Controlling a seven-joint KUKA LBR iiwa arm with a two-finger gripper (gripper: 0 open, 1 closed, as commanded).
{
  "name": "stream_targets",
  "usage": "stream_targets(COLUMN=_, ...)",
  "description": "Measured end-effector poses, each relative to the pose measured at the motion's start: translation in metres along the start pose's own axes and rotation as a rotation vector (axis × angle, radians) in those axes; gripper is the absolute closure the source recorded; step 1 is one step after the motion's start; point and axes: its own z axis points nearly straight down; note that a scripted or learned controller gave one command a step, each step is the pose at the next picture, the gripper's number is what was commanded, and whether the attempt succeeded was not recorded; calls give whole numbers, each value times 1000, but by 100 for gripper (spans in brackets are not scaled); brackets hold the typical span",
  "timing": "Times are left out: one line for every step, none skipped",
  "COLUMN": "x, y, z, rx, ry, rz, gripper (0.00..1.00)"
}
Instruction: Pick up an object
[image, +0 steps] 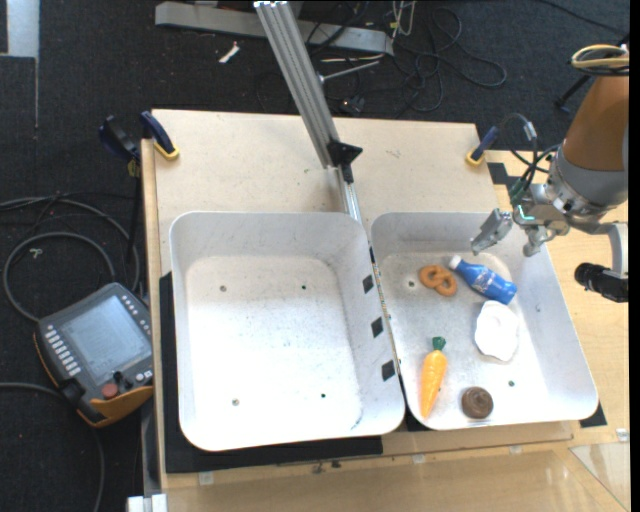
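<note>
My gripper (513, 237) hangs over the back right of the right bin (400, 235), its two fingers spread apart with nothing between them. Just below it a blue bottle (487, 279) lies on its side. A brown pretzel (438, 280) sits to the left of the bottle. Below the bottle rests a white lump (497, 331). An orange carrot (432, 373) with a green top lies near the bin's front left, and a dark brown disc (477, 402) sits at the front.
The left bin (190, 240) stands beside the right one, sharing a divider with black marks. A slanted metal pole (305, 85) rises from between the bins at the back. A teach pendant (95, 345) lies on the floor at the left. Clamps sit at the bench's back corners.
</note>
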Motion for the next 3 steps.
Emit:
stream_targets(x=0, y=1, z=-3, rx=-4, ry=-2, rz=-2, gripper=0)
stream_targets(x=8, y=5, z=57, rx=1, ry=0, rz=-2, gripper=0)
stream_targets(x=9, y=5, z=110, rx=-2, ry=-1, rz=0, gripper=0)
